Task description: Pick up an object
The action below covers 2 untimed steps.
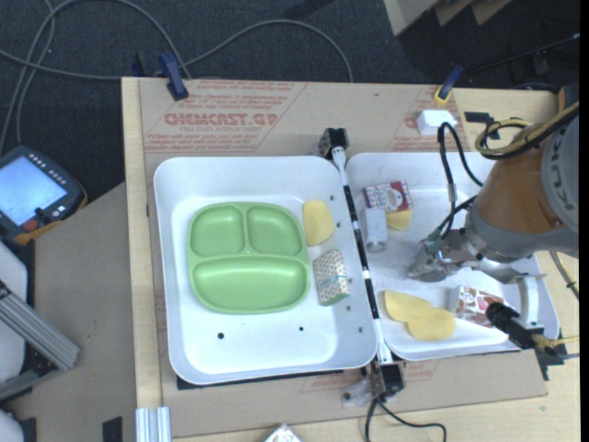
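Sitting low in the right bin (543, 293), the gripper (431, 263) is hanging over bare floor near the middle; whether it is parted or closed cannot be told from this slanted view, and nothing is seen held.

Items lying in the right bin:
- a red and white carton (386, 195), resting near the far wall, probably light and stiff, with flat sides offering parallel faces;
- a small grey cylinder (375, 229), lying just beside the carton, likely to roll if nudged;
- a yellow piece (419, 314), lying near the front wall, flat and low, seemingly smooth and hard to pinch except across its edges;
- a crinkled packet (477, 303), lying just beside the yellow piece, looking soft and light.

Items lying in the left bin (175, 247): a green divided tray (247, 257), a second yellow piece (317, 221), a patterned sponge-like block (330, 276).

Nearest candidates appear to be the yellow piece and the packet.
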Tool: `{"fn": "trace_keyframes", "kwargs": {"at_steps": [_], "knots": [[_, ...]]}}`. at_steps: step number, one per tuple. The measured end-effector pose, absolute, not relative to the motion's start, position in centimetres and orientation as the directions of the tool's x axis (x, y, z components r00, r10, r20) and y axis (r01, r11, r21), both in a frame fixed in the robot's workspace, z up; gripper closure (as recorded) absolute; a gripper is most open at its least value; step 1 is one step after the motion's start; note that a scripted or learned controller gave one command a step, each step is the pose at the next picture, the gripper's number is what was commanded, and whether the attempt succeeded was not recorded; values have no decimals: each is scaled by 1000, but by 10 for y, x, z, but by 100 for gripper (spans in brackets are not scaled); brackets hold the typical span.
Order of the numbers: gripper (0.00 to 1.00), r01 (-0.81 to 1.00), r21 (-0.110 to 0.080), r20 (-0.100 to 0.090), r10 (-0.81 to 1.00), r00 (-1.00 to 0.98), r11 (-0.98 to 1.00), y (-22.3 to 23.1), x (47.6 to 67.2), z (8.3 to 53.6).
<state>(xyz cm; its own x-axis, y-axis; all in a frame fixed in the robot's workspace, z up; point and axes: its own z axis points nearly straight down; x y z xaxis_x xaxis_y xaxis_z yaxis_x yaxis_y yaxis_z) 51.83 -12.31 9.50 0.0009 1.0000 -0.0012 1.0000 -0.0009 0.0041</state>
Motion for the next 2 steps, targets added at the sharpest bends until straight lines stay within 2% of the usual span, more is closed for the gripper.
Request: {"fn": "trace_keyframes", "kwargs": {"at_steps": [1, 2], "knots": [[100, 1000, 1, -1, 1000, 1, -1, -165, 498, 189], [100, 1000, 1, 0, 1000, -1, 1, -65, 526, 184]]}}
